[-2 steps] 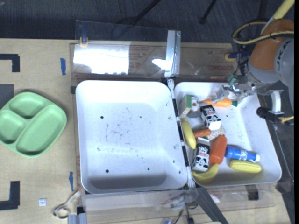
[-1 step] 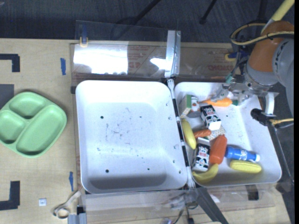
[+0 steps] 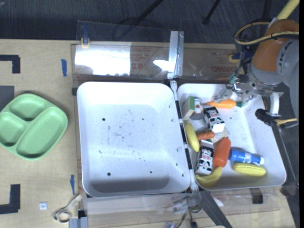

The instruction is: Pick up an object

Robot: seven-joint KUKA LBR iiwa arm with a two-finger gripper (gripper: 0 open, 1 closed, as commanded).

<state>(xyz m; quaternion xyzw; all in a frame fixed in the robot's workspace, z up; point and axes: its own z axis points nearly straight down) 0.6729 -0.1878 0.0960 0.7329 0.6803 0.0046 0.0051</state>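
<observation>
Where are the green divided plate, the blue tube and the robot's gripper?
Green divided plate (image 3: 32, 126): camera view, middle ridge.
Blue tube (image 3: 244, 156): camera view, its body.
Gripper (image 3: 239, 91): camera view, at its tip.

Showing a pale wooden bench (image 3: 42, 56) marked with black corner brackets (image 3: 12, 63) and bits of blue tape (image 3: 63, 67), and lying beyond it a dark grey carpeted floor (image 3: 95, 4) crossed by thin black stand legs (image 3: 156, 6). Resting at the bench's left, a green divided plate (image 3: 31, 126). Standing behind the bins, a clear plastic panel (image 3: 123, 56) catching bright glare from overhead light.
</observation>
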